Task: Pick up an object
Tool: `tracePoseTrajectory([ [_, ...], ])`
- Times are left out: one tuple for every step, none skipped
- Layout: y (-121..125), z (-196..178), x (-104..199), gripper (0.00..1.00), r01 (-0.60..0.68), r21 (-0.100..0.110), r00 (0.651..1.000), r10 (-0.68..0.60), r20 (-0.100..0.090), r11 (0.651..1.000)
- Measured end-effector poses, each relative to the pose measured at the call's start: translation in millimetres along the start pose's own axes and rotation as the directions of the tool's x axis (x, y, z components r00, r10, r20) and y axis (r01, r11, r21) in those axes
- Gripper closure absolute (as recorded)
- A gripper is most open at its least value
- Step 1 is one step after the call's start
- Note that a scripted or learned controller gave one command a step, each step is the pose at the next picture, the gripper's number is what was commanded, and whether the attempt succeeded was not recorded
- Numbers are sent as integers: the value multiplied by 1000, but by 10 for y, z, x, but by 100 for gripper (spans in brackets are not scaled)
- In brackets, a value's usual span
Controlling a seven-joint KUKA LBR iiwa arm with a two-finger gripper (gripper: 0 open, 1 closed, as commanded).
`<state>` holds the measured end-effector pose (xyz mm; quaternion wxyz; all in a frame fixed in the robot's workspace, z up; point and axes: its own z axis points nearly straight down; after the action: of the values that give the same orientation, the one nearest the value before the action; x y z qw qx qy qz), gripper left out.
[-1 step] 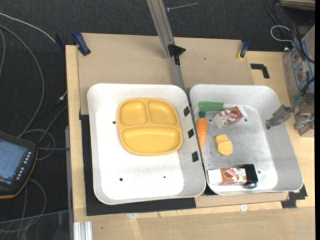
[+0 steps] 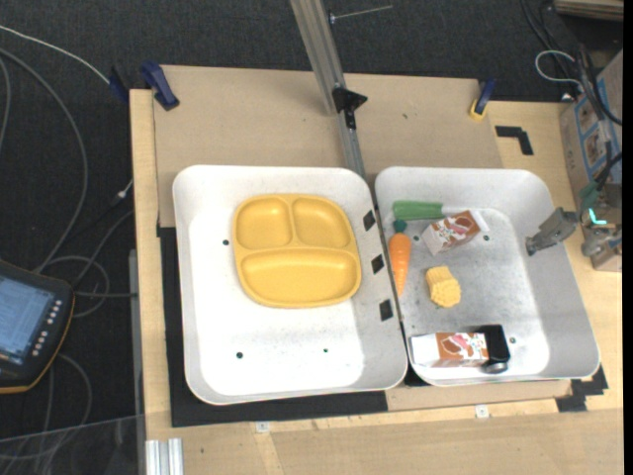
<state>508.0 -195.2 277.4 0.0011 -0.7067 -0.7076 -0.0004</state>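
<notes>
Your gripper (image 2: pixel 550 232) sits at the right bin's (image 2: pixel 564 305) right edge; its grip state is impossible to judge. The carrot (image 2: pixel 399 256) lies across by the bin's left wall, long axis running front-to-back.

left bin (image 2: pixel 203 265): divided plate (image 2: pixel 295 248) inside | right bin (image 2: pixel 564 295): just right of left bin | carrot (image 2: pixel 399 255): in right bin, by its left wall | small carton (image 2: pixel 455 232): right of carrot | corn piece (image 2: pixel 443 286): right of and nearer than carrot | second carton (image 2: pixel 461 348): at right bin's near wall | gripper (image 2: pixel 552 231): over right bin's right rim
</notes>
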Motion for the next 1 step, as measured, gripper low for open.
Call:
tracePoseTrajectory([
  [9, 507, -97, 0, -2, 5, 1000, 2, -1, 1000],
])
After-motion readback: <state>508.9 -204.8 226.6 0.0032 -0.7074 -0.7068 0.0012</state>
